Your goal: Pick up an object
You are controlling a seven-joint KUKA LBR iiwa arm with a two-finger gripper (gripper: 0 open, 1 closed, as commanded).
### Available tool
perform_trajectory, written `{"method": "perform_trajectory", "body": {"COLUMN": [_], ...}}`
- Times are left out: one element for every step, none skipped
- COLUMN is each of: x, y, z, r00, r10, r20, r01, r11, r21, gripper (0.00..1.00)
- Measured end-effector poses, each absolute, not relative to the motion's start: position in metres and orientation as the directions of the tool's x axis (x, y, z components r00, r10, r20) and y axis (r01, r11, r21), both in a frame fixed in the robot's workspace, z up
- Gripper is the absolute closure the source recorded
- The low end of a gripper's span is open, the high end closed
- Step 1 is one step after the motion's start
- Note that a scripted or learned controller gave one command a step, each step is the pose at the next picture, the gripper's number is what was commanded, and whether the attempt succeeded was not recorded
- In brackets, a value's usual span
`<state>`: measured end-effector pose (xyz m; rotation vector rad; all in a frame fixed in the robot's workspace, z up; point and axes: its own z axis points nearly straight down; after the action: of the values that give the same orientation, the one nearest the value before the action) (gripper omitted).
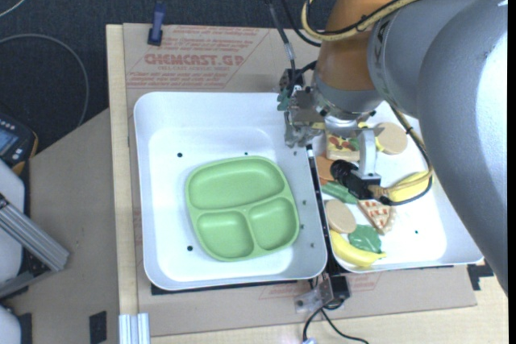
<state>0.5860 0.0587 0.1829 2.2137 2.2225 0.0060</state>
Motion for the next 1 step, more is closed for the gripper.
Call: {"method": "perform_trajectory", "body": {"x": [0.4919], "y": [0.0805], "z": [0.2688], "r00": [-0.005], "r10": [1.000], "r20": [0.004], "r01": [1.000], "r11": [0.005], "r21": [0.002], "gripper": [1.00]}}
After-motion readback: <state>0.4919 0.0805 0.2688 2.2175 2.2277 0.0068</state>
